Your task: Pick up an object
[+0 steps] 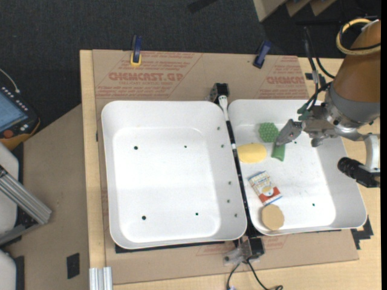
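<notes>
Claw (284, 136) hovers, perhaps touching, green block (278, 150).

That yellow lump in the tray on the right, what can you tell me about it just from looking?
The yellow lump is a smooth, rounded oval, pale yellow like a lemon or a toy potato, and matte, perhaps plastic or foam. It lies on its side in the right bin, near the wall shared with the other bin. A green object lies just above and to its right, very close; whether they touch is unclear. The hand hovers nearby.

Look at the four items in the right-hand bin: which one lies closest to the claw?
The green item: the claw sits right beside it, while the yellow lemon, the snack packet and the tan disc lie farther off.
</notes>
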`<state>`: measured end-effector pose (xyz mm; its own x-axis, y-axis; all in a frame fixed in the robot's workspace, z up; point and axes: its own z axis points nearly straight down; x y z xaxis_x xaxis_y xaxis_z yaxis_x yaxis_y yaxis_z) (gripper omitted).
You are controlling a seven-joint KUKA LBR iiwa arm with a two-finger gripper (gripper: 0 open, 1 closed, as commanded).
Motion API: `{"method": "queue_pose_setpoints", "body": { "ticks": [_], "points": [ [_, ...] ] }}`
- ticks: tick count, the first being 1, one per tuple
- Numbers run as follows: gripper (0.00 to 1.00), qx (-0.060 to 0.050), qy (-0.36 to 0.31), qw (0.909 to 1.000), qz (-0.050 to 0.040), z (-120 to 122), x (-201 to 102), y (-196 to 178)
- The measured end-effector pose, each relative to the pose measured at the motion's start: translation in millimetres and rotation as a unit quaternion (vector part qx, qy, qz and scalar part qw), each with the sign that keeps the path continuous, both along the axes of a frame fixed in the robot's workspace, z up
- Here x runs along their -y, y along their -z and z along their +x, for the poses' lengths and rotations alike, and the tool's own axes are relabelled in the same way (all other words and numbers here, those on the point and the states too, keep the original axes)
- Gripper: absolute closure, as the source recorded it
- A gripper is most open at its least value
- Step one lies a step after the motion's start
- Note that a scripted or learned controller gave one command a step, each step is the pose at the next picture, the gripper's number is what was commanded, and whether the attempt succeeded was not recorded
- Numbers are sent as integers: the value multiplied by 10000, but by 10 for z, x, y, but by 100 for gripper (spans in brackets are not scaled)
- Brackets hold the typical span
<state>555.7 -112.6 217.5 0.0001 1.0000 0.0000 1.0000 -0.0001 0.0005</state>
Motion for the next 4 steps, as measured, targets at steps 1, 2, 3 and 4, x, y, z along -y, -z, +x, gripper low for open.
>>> {"method": "queue_pose_setpoints", "body": {
  "ticks": [1,2,3,4],
  "points": [
    [0,-22,31,10000,11,-803,544,-178],
    [0,69,-20,10000,-29,250,629,-1114],
    [0,43,25,10000,-31,-380,1149,-2010],
    [100,27,-2,10000,-25,-350,1121,-2063]
  ]
}}
